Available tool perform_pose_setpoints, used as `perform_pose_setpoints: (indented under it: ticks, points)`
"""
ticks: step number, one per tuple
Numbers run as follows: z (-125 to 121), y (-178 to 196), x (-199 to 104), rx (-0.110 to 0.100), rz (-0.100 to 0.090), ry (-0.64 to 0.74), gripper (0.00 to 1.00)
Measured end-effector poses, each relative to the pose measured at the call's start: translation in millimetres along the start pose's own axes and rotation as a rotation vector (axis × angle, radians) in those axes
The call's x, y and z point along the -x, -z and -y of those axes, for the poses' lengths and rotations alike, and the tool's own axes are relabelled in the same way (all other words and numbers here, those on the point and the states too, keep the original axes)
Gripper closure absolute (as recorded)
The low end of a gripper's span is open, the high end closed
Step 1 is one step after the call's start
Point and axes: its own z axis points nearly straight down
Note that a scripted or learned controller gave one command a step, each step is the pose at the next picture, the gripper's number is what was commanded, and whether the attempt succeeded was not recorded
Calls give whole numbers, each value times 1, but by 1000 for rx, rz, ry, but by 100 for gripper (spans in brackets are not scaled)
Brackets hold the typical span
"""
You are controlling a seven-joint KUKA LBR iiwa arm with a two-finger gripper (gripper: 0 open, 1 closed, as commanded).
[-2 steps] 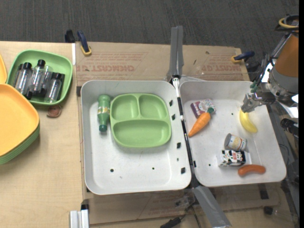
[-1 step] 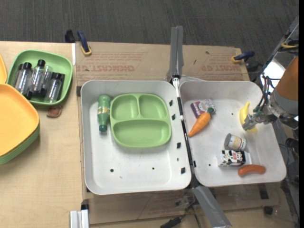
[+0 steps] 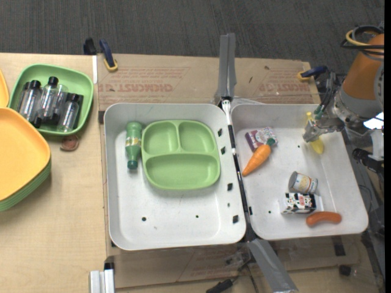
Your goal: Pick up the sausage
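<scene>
The sausage (image 3: 324, 219), a short orange-red link, lies near the front right corner of the right bin (image 3: 348, 163), just below a small black-and-white carton (image 3: 299, 203). My gripper (image 3: 314, 131) hangs over the far right part of that bin, well behind the sausage and apart from it. A small yellow object (image 3: 317, 146) sits right under the gripper's tip; I cannot tell whether they touch.
The right bin also holds a carrot (image 3: 257, 157), a purple packet (image 3: 259, 137) and a tipped grey can (image 3: 303, 182). In the left bin (image 3: 122, 212) are a green divided plate (image 3: 180, 154) and a green bottle (image 3: 133, 144). Yellow plates and a green tray of bottles sit far left.
</scene>
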Motion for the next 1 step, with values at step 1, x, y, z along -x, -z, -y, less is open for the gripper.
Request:
perform_pose_setpoints:
  ticks: [1]
  points:
    - [13, 30, 1, 0, 2, -126, 100]
